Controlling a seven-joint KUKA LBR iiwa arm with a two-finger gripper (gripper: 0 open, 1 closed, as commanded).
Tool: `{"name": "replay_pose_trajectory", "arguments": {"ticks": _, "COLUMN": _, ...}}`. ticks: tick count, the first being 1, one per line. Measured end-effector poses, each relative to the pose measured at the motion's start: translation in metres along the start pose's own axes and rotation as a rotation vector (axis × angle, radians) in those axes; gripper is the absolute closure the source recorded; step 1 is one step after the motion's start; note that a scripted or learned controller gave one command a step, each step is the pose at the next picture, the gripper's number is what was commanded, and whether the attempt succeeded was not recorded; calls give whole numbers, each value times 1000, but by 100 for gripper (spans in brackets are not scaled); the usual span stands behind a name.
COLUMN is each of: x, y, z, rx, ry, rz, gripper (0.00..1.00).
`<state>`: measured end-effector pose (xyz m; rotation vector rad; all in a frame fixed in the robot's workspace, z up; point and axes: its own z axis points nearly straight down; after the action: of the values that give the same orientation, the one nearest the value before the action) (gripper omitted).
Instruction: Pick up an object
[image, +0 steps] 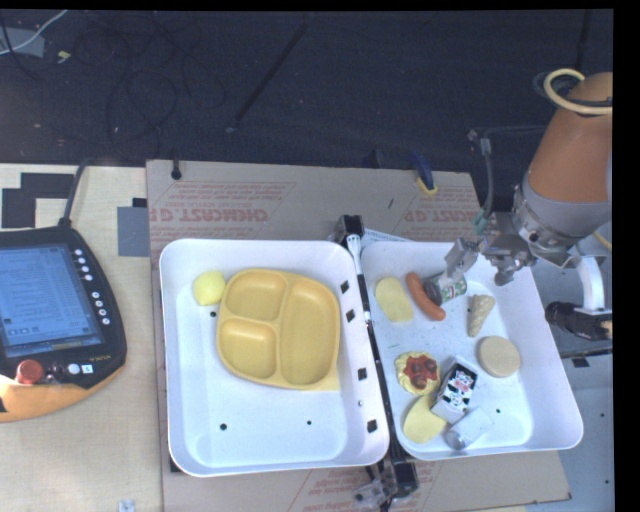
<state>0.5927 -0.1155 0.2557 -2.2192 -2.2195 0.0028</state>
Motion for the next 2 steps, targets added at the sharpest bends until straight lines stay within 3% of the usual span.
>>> {"name": "replay_pose_trajectory", "arguments": {"ticks": 1, "x": -18, "y": 25, "z": 107, "rx": 6, "ry": 0, "rz": 1, "gripper": 0}}
{"name": "replay_pose_trajectory", "arguments": {"ticks": 2, "x": -4, "y": 48, "z": 157, "rx": -1, "ry": -1, "rz": 2, "gripper": 0}}
